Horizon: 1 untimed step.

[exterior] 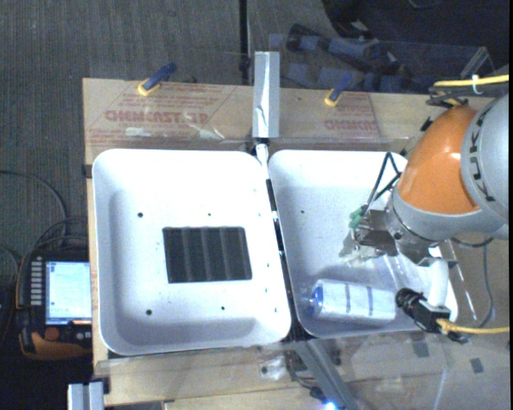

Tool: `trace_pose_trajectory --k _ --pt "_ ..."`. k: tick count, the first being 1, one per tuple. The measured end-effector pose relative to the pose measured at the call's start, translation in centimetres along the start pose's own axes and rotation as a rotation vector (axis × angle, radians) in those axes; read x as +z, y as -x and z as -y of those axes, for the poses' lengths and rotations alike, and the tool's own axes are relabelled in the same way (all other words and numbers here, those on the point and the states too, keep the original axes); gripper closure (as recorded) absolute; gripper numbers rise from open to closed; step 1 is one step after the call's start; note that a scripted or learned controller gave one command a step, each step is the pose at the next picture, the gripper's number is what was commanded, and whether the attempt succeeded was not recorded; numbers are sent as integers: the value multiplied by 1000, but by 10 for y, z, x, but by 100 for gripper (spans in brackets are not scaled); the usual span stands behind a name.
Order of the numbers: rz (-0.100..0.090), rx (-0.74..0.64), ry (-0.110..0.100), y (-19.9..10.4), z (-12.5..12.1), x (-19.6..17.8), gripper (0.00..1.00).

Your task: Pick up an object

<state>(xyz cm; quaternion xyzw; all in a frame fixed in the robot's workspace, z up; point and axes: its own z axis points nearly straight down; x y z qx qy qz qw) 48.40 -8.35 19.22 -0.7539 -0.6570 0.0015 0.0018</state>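
- Two shallow white bins sit side by side on the table [111, 109]; the left bin [120, 186] carries a dark ribbed panel [207, 254] lying flat near its middle.
- Right bin [312, 186] holds the only loose item noted: a clear plastic bottle [352, 301] with a blue cap, lying on its side along the near wall, cap toward the divider between the bins.
- Arm [449, 173] reaches in from the right and hangs over the far right part of the right bin, its orange band uppermost.
- Gripper [369, 233] sits below the wrist, just above and slightly beyond the bottle, apparently apart from it.
- Fingers: cannot tell how wide they stand; the wrist housing and glare hide them. Nothing is seen held between them.
- Judgement: the arm is placed for a descent onto the bottle, since that is the one graspable thing within reach.
- Risk, as a judgement: a round bottle lying against the wall may roll or slip from the fingers, and the wall leaves little room on that side.
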Motion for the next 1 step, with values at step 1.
trace_pose_trajectory --k 1 --pt "0 0 0 0 0 0 0"
